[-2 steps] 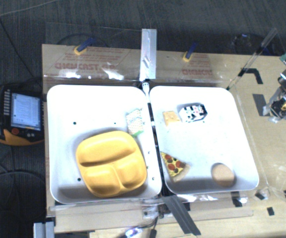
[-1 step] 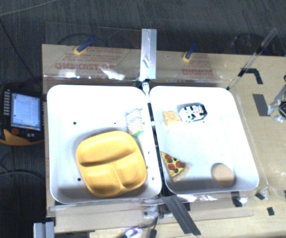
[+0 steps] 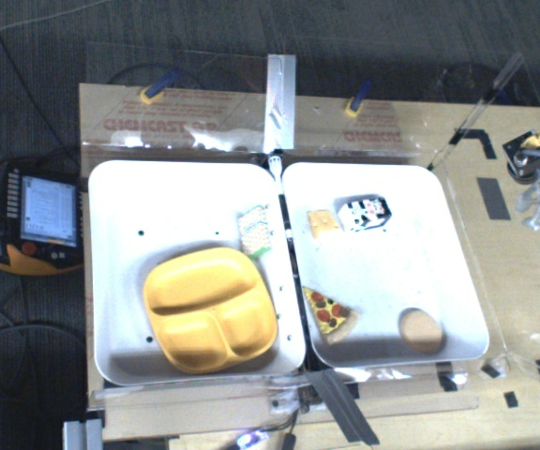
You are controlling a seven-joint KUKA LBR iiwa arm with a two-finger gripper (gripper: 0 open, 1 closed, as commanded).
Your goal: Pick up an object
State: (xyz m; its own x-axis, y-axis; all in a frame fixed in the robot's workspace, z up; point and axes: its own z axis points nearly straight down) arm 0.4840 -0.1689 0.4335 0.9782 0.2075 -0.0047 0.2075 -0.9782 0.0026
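Objects to pick from lie in both bins, none lifted. In the right bin (image 3: 457, 251) a small tan square (image 3: 322, 223) sits near the top, just beside a black-and-white toy (image 3: 365, 213) that may be a cow, though it is too small to be sure. A pizza slice toy (image 3: 329, 313) lies against the bin's left wall lower down, and a round brown piece (image 3: 421, 328) rests near the bottom right corner, well apart from the rest. In the left bin (image 3: 120, 242) a yellow divided tray (image 3: 211, 307) takes up the lower middle, with a small green-and-white item (image 3: 254, 230) just above its upper right edge. As for the end effector, I cannot tell its state. The task looks unstarted: choosing a thing, reaching, closing and lifting all remain. The counter (image 3: 509, 279) carries both bins.
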